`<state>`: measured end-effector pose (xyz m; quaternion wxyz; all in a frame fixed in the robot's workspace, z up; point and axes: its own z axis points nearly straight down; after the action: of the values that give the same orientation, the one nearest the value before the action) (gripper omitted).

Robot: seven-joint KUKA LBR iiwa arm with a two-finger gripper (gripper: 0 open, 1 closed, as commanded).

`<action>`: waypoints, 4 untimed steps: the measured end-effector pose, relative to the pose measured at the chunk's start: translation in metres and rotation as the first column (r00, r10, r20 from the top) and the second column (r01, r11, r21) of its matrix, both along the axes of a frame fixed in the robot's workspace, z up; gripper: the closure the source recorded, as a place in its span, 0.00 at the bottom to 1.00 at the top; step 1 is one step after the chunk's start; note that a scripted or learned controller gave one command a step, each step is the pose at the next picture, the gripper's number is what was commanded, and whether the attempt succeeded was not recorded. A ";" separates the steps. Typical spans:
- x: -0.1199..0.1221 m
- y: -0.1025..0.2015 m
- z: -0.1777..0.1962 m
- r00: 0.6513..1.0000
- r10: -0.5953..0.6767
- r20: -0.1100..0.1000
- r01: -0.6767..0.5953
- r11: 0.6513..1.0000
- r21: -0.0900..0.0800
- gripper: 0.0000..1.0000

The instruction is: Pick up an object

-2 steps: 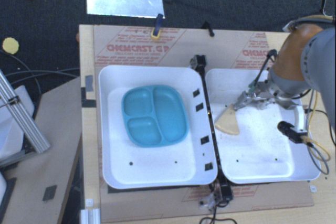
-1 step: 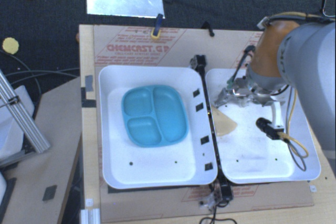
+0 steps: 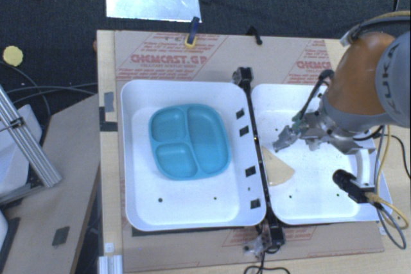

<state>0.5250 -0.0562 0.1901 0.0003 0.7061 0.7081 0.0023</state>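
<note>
Over right bin [image 3: 302, 212], gripper [image 3: 282, 140] w/ state unclear, just above tan piece [image 3: 279, 170]; blue tray [image 3: 189, 141] in left bin [image 3: 138, 202].

Left shallow white plastic bin [image 3: 138, 202]: centre taken by teal three-compartment plastic tray [image 3: 189, 140]; bare floor left along front edge and in corners.

Black divider strip with clips [image 3: 249, 138] runs between bins, blocks sideways sweep at rim height.

Right shallow white bin [image 3: 308, 208]: grey arm with orange band [image 3: 363, 83] looms over right and middle part; two-finger gripper [image 3: 282, 141] hangs above left-centre floor. Flat beige wedge-shaped piece [image 3: 277, 170] lies just beside divider. Front strip of floor bare.
</note>
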 end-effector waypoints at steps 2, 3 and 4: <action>-0.040 0.098 -0.006 1.000 -0.003 -0.006 0.003 1.000 -0.003 0.00; -0.037 0.099 0.005 1.000 0.000 -0.001 0.000 1.000 -0.002 1.00; 0.011 0.156 0.101 1.000 0.008 0.011 -0.008 1.000 0.001 1.00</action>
<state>0.5356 0.0996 0.2915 0.0038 0.7033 0.7109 0.0066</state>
